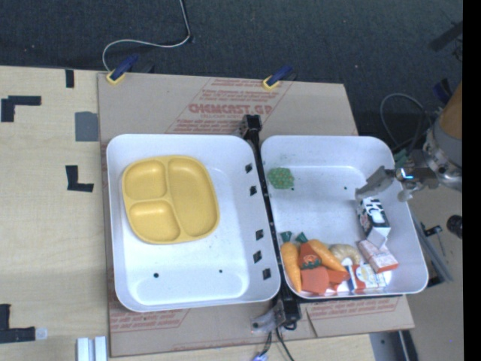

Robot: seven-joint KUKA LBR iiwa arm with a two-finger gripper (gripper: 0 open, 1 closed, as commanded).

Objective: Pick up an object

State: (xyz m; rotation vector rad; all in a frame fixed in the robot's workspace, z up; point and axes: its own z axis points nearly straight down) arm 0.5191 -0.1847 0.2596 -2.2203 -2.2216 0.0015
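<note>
Over the right bin's [331, 145] far right edge, the gripper [387, 183] hangs with fingers spread, holding nothing.
Just below it a small black-and-white carton [373, 218] lies against the bin's right wall, above piled toy food [323, 265].

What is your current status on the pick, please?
Gripper open at right bin's right wall, holding nothing. Black-and-white carton just below it. Toy food pile crowds the near corner.
</note>
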